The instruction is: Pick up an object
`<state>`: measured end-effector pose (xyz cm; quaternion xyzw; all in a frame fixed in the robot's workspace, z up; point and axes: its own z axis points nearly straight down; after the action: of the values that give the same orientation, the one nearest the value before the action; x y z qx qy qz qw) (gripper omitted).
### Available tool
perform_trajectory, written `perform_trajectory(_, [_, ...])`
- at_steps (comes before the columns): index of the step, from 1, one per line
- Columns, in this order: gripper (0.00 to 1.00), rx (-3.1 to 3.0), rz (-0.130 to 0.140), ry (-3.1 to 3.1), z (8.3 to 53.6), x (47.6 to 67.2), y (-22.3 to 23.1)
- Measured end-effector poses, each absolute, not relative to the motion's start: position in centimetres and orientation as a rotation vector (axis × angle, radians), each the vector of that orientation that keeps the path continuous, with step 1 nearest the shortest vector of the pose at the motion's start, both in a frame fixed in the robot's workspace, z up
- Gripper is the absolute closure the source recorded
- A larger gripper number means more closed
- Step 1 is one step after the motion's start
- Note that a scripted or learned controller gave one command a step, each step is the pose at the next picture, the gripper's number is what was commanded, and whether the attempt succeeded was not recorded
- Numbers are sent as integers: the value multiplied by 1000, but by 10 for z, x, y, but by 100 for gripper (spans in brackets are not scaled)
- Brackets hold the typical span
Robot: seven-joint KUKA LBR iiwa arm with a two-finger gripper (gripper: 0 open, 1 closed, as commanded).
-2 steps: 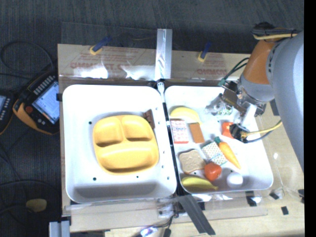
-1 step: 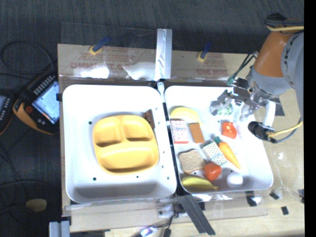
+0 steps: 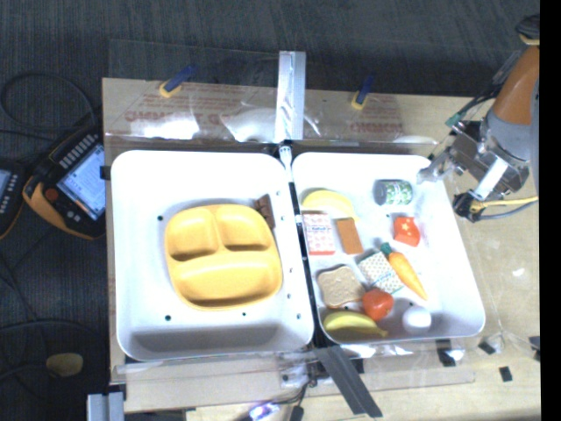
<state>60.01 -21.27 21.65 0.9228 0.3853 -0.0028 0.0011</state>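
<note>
The right bin point(image 3: 460, 266) holds several toy foods: a green can point(image 3: 394, 191), a red pepper point(image 3: 406, 230), a carrot point(image 3: 406, 272), a tomato point(image 3: 378, 303), a banana point(image 3: 353, 324), a slice of bread point(image 3: 339, 285), a white egg point(image 3: 417, 318), a pale yellow piece point(image 3: 326, 202), a red-and-white packet point(image 3: 317, 233) and a brown bar point(image 3: 348, 234). My gripper point(image 3: 432, 170) hangs at the bin's far right corner, just right of the green can and apart from it. Nothing shows in its grasp.
The left bin point(image 3: 140, 323) holds a yellow divided plate point(image 3: 223, 253) and a small brown piece point(image 3: 264, 207) by the divider. A checkered packet point(image 3: 379, 268) lies beside the carrot. Cables and an orange pendant point(image 3: 66, 187) lie off the bench at left.
</note>
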Motion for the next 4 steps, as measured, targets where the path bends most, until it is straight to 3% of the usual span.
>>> perform_trajectory(1, [0, 2828, -8, 1364, 239, 619, -162])
perform_trajectory(2, [0, 3013, 0, 880, 114, 643, -161])
perform_trajectory(3, [0, 3074, 1, 638, 88, 647, -133])
perform_trajectory(4, [0, 3129, 8, 337, 89, 626, -165])
